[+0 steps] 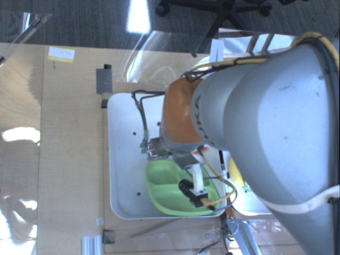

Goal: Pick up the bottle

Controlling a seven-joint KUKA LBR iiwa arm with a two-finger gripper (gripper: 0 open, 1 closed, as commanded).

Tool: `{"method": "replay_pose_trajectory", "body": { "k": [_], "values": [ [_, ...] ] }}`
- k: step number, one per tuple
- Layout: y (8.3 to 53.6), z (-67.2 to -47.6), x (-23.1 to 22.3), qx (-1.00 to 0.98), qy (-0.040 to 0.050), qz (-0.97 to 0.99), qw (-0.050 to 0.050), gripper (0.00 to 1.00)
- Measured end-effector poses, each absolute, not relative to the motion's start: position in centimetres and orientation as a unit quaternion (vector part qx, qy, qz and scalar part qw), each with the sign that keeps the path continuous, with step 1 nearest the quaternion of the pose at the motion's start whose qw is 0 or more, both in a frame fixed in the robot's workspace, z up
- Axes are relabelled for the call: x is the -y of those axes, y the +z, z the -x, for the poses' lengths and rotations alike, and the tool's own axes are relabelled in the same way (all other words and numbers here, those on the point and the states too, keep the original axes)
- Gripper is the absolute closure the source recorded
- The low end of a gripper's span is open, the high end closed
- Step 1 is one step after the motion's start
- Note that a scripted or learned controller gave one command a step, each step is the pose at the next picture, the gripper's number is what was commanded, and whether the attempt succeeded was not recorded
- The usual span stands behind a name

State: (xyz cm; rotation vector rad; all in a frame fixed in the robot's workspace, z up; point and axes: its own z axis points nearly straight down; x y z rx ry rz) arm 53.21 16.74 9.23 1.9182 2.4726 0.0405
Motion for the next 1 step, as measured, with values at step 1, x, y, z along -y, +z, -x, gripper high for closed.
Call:
{"method": "replay_pose_trajectory", "body": {
  "k": [1],
  "values": [
    [18.61, -57.1, -7.64, -0.757, 0.0027, -0.653, 0.002, 1.0]
  ]
}}
